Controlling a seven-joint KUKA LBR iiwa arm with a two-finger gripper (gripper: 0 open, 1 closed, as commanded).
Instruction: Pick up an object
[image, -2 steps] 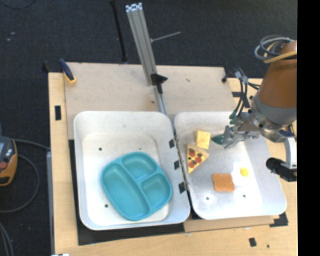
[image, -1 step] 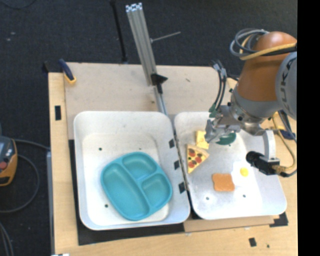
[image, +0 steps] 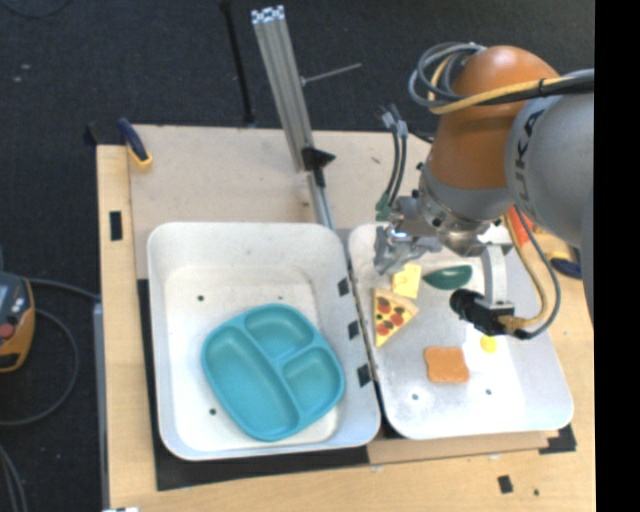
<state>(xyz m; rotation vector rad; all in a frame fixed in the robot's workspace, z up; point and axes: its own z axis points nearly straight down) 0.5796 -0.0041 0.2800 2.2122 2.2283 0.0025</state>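
Note:
My gripper (image: 392, 256) hangs low over the far left part of the right bin (image: 520, 400), close to the wall between the two bins. Just below and to its right lies a yellow cheese wedge (image: 407, 280), partly under the gripper. A pizza slice (image: 391, 315) lies in front of that, by the bin's left wall. A green piece (image: 448, 272) sits to the right of the wedge. An orange bread-like piece (image: 446, 365) lies nearer the front, with a small yellow bit (image: 487, 344) beside it.
The left bin (image: 175, 260) holds a teal divided plate (image: 272, 370). A slanted metal post (image: 290, 110) rises behind the bins. The arm's orange band (image: 490, 110) and its cables (image: 540, 285) overhang the right bin's far side.

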